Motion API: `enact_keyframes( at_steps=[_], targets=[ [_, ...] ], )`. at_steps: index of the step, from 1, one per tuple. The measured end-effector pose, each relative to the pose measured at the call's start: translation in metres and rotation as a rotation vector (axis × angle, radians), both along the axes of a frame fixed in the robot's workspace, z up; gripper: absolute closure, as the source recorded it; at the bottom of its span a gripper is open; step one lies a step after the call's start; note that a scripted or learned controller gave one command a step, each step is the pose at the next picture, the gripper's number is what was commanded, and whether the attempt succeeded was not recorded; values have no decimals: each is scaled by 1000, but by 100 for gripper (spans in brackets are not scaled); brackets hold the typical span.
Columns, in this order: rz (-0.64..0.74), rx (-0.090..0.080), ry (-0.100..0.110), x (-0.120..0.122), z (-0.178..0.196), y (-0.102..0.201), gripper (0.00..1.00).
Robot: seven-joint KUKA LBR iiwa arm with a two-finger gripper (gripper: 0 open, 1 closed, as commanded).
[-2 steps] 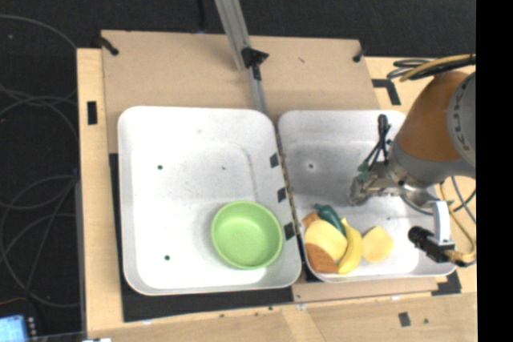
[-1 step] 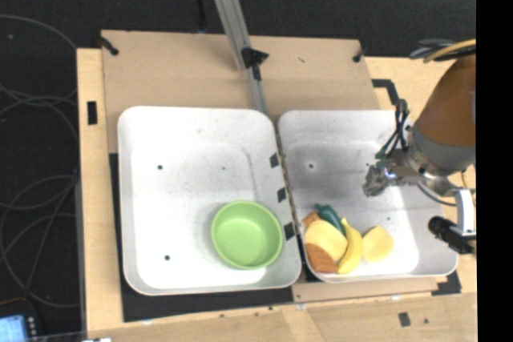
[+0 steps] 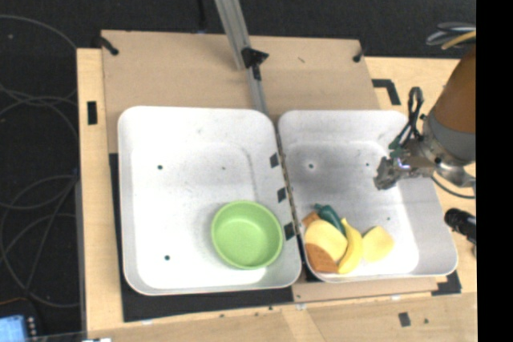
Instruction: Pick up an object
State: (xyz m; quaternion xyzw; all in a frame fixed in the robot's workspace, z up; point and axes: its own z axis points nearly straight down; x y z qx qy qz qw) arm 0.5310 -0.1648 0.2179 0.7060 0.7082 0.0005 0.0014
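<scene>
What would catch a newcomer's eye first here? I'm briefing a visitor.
Probably the green bowl in the left bin, near its front right corner. Next, the yellow toy food pile at the right bin's front edge, with the gripper poised behind it.

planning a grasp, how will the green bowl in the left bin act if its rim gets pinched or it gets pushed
The green bowl looks like thin rigid plastic, so probably light and stiff. It sits upright on the smooth white left bin floor, so a push would likely slide it rather than tip it. Its rounded, glossy-looking rim may slip from the hand.
</scene>
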Motion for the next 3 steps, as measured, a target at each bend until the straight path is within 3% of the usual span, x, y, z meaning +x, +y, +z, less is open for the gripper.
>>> enact_keyframes(
  at_steps=[1, 3],
  targets=[
    [1, 0, -2, 2, 18, -1, 100],
    [6, 3, -1, 41, 20, 101, 100]
  ],
)
